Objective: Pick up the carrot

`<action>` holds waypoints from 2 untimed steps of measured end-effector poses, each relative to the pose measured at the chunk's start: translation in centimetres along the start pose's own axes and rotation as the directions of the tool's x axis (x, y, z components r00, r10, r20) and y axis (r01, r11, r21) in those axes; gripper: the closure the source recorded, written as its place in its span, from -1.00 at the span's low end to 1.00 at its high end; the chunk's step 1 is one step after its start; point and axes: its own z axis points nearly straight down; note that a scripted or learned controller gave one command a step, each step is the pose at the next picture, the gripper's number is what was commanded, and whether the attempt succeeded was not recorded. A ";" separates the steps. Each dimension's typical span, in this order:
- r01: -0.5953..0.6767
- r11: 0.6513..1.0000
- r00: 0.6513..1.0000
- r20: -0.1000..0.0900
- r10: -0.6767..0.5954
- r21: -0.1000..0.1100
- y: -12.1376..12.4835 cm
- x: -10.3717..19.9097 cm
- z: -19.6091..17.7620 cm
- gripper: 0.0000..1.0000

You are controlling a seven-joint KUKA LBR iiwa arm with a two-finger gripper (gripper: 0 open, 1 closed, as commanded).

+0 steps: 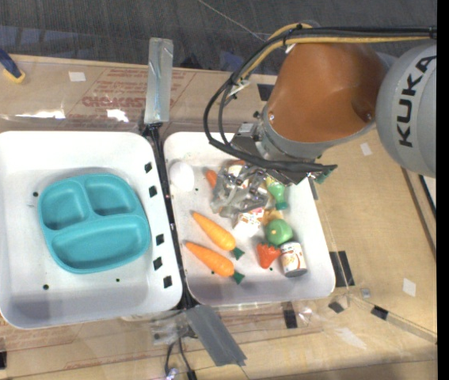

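Within the right bin (307, 287), two carrots (212, 246) lie; gripper (236, 190) state unclear.

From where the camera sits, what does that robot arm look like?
The arm is grey with black KUKA lettering and a wide orange band above the wrist. Black and yellow cables loop alongside it. The gripper is bare silvery metal.

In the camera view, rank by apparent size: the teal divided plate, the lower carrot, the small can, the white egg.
1. teal divided plate
2. lower carrot
3 and 4. small can and white egg look alike; no ranking.
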 end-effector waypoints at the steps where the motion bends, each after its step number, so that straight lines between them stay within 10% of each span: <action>1: 0.391 0.920 0.920 0.000 -0.391 -0.008 -2.6 4.0 6.3 1.00; 2: 0.382 0.924 0.924 0.000 -0.382 -0.005 -3.9 7.7 6.7 1.00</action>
